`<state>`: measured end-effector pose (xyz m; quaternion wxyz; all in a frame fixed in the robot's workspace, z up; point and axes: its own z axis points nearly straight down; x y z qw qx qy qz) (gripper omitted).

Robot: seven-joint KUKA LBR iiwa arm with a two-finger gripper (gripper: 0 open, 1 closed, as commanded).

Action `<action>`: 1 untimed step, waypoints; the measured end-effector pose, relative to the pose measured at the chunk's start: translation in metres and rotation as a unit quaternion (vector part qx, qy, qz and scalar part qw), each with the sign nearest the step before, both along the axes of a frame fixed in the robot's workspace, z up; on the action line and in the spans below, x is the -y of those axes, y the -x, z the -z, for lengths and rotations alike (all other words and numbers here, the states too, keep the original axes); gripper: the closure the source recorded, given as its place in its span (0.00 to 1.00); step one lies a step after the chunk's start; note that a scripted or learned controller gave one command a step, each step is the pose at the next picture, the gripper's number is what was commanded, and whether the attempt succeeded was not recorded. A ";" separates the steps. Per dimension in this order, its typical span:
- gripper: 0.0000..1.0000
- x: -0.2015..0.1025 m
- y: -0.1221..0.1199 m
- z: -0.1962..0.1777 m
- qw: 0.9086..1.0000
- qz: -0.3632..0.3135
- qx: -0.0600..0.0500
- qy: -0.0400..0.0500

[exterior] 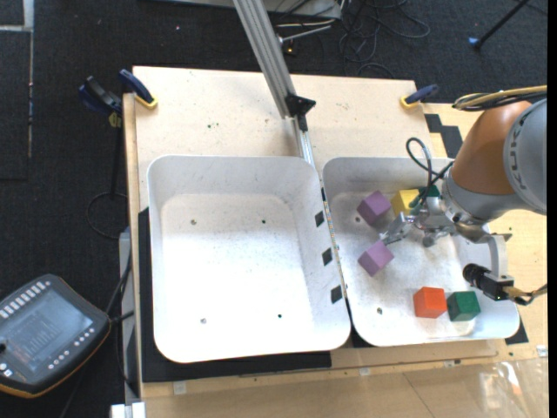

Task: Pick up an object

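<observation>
A pale speckled tabletop (226, 111) is sitting on dark carpet strewn with cables, bearing two shallow white bins; a teach pendant (43, 333) is lying on the floor at lower left. The left bin (235, 259) is lying beside the right bin (383, 320), where the cubes are resting: two purple cubes (375, 207) (376, 258), a yellow cube (404, 202), an orange cube (429, 302) touching a green cube (464, 305). Being cubes, none is showing a long axis. The pincer (409, 226) is hanging just beside the yellow cube, between the purple ones; how wide it is standing, I cannot tell.
</observation>
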<state>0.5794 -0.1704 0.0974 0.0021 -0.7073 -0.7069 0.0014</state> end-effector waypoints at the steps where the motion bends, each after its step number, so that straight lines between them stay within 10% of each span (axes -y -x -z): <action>1: 1.00 0.001 -0.002 -0.014 1.000 0.000 0.003 0.001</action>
